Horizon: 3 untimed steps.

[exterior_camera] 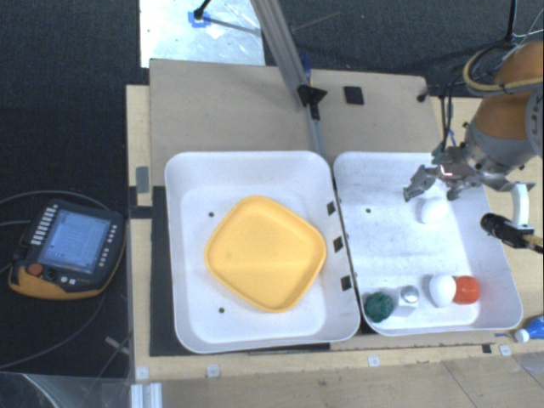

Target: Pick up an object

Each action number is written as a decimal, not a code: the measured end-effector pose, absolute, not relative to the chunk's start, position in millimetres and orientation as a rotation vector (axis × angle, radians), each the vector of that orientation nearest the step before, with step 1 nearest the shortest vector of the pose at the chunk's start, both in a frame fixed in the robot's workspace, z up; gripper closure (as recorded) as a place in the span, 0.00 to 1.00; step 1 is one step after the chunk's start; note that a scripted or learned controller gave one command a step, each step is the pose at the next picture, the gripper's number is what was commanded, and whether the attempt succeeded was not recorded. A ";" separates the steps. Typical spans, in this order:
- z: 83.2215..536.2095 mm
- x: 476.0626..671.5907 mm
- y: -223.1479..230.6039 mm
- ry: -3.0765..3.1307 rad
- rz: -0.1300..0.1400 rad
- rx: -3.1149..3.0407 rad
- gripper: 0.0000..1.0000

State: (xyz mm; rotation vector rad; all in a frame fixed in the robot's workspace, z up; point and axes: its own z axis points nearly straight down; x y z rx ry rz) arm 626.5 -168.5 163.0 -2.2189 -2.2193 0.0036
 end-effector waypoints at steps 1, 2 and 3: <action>119.8 619.1 -168.4 -2.224 -0.003 -2.224 0.00; 130.7 619.5 -168.4 -2.225 -0.005 -2.224 1.00; 178.6 620.3 -159.3 -2.226 -0.004 -2.223 1.00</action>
